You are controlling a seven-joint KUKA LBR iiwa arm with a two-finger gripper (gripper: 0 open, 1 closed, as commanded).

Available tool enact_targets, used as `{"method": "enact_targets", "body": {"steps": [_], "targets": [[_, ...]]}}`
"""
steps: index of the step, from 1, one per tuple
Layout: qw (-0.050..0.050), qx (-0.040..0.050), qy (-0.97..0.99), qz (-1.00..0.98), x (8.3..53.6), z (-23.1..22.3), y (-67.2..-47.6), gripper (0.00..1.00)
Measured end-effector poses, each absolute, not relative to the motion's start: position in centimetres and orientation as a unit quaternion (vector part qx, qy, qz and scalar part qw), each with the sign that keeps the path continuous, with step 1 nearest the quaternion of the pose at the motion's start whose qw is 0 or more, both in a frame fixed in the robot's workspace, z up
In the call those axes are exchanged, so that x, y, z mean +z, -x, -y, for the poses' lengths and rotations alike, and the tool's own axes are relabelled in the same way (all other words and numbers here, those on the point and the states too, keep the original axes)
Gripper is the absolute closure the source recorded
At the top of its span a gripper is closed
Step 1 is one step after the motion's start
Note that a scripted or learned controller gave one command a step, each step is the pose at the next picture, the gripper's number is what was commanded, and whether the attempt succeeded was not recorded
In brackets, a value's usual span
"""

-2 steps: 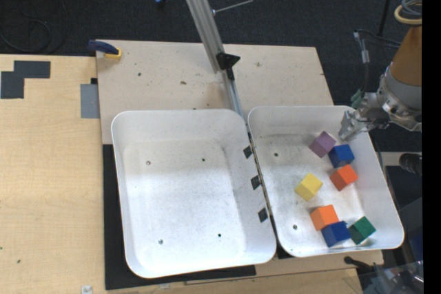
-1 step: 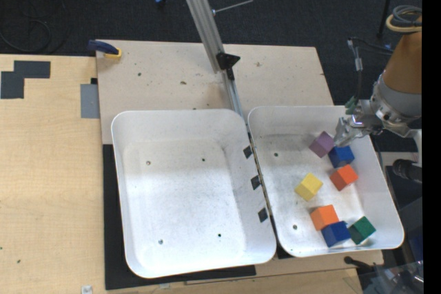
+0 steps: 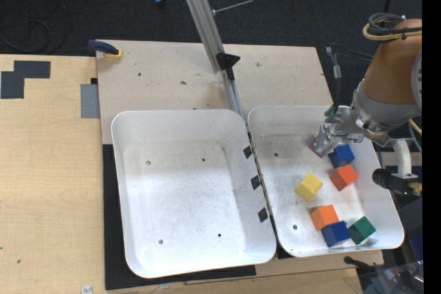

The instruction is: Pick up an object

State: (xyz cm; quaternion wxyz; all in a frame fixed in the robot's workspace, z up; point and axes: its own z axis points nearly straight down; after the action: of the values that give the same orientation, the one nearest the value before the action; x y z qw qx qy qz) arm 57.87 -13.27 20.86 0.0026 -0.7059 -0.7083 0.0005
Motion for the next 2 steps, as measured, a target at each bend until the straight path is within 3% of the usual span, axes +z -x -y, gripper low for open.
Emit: {"method": "enact_targets", "body": {"steps": [2], "targets": [[0.003,0.0005,0.706,0.709,21.3,3.4,-57.6,1.0]]}}
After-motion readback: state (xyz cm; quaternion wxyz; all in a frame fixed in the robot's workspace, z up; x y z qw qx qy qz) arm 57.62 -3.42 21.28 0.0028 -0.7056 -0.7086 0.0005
